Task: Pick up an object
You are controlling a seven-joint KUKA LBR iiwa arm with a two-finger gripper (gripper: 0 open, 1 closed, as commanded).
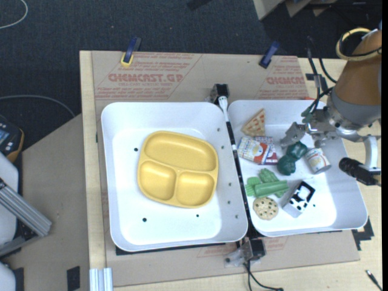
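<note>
My gripper hangs over the back of the right bin, open, with nothing between its fingers. Just in front of it lies a dark teal object, and a small tin can lies beside that on the right. Left of the gripper are a pizza slice and a white and red packet. Nearer the front lie a green vegetable toy, a round cookie and a black and white block.
The left bin holds a yellow divided plate. A ridge between the two bins runs down the middle. The grey and orange arm comes in over the right bin's far right corner.
</note>
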